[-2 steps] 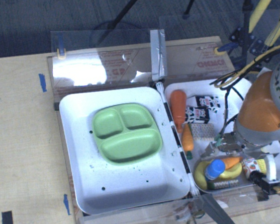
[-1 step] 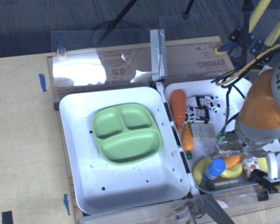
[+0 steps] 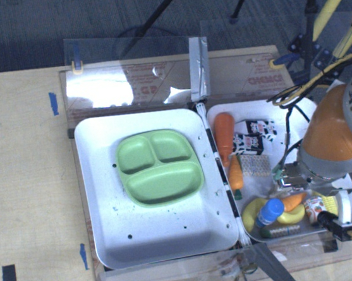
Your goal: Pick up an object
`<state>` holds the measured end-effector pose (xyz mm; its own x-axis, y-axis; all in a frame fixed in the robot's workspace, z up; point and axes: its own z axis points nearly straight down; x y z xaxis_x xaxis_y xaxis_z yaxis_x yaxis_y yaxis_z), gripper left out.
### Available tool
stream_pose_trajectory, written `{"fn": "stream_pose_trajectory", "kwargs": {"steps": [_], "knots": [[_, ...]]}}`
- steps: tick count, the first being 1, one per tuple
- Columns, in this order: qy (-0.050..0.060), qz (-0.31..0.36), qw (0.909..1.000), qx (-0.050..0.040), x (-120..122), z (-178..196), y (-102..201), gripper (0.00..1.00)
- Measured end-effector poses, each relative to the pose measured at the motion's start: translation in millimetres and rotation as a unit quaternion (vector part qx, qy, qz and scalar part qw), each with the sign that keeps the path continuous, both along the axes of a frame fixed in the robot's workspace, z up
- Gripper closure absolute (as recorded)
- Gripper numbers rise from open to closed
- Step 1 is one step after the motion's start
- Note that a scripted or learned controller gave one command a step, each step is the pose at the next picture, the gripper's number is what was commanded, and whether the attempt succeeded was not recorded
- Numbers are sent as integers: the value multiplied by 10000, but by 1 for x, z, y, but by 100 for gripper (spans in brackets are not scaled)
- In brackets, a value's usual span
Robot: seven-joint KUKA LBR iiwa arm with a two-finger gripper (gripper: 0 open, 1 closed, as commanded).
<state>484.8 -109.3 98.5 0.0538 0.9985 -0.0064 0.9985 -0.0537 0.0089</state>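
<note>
My gripper (image 3: 287,182) hangs low over the front half of the right bin (image 3: 258,109), under the grey wrist and orange band. Just below it lie a small orange piece (image 3: 293,202), a blue-capped bottle (image 3: 271,211) and a yellow banana (image 3: 256,211). A long orange carrot (image 3: 225,134) lies along the bin's left wall, with a shorter orange carrot (image 3: 235,172) in front of it. A black-and-white patterned piece (image 3: 251,137) and a speckled grey pad (image 3: 255,165) sit mid-bin. I see nothing held between the fingers.
The left bin (image 3: 100,197) holds a green divided plate (image 3: 159,165). A yellow and red packet (image 3: 319,205) and a white bottle (image 3: 344,205) lie at the right bin's front right corner. A clear panel (image 3: 130,78) stands behind the bins.
</note>
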Motion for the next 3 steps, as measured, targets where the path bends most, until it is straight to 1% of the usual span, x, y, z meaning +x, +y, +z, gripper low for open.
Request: {"fn": "stream_pose_trajectory", "kwargs": {"steps": [1, 2, 3], "knots": [[-1, 1, 10000, 1, 0, 0, 0, 0], [7, -18, 10000, -9, 1, 6, -1, 100], [11, -17, 10000, -7, 0, 6, -1, 0]]}}
